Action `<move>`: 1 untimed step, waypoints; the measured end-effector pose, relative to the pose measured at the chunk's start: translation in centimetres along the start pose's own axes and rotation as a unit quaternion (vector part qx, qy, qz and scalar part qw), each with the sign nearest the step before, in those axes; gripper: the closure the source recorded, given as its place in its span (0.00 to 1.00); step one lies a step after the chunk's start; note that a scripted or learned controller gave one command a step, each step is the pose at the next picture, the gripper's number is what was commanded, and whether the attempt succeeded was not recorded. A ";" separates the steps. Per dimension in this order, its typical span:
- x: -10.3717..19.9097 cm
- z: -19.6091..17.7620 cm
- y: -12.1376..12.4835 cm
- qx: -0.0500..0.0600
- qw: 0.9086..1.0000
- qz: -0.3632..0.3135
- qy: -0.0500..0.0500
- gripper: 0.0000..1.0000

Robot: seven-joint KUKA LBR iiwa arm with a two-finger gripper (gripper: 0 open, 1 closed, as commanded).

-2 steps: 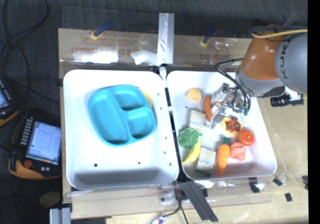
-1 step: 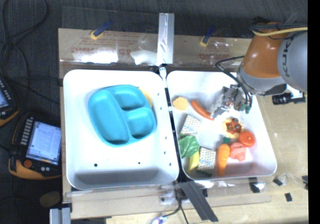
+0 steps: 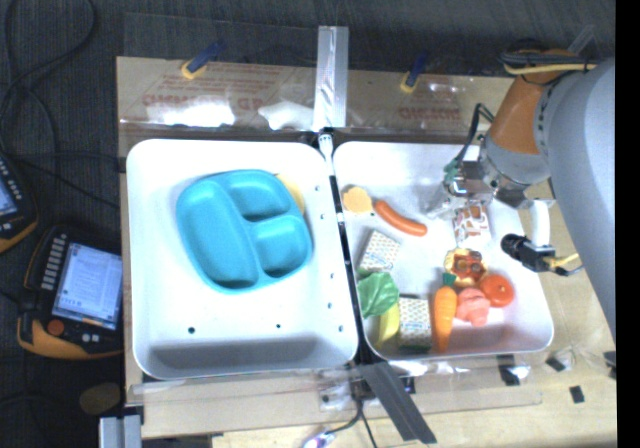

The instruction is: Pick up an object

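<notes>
Bench (image 3: 140, 96), brown board surface, bearing two shallow white bins side by side; left bin (image 3: 160, 326) containing one blue sectioned tray (image 3: 243, 228), tilted, with a yellow item (image 3: 293, 193) partly hidden behind its upper right edge; right bin (image 3: 395, 161) containing the loose items, mostly gathered in its near half; orange hot dog (image 3: 399, 217) lying slantwise near the bin's middle, a small round tan piece (image 3: 355, 200) just beside its left end; patterned white-and-green packet (image 3: 379, 251) below these; green leafy item (image 3: 377, 292) against the divider side, a yellow piece (image 3: 388, 321) just below it; carrot (image 3: 443, 314) upright in the view, beside a small box (image 3: 416, 318); pink item (image 3: 474, 307) and red tomato (image 3: 497, 289) touching at the right, a mixed red-and-yellow item (image 3: 465, 264) just above them; printed wrapper (image 3: 470, 222) under the wrist; arm (image 3: 590, 176), grey with orange band, entering from the right; end effector (image 3: 462, 178) low over the far right part of the right bin, above the wrapper; whether its fingers are apart or together cannot be told; nothing seen between them.
</notes>
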State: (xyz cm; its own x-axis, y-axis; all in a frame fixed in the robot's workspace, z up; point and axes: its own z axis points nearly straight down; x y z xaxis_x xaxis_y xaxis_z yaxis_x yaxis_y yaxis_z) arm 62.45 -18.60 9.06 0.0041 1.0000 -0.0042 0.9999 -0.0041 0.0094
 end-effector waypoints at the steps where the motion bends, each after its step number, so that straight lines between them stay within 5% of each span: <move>1: 0.7 0.0 1.8 0.003 0.937 0.350 0.005 1.00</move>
State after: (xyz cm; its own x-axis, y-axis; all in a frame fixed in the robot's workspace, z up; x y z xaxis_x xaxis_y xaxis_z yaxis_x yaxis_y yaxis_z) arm 64.29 -17.92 9.09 0.6587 0.7524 0.0111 0.7524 -0.6587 0.0001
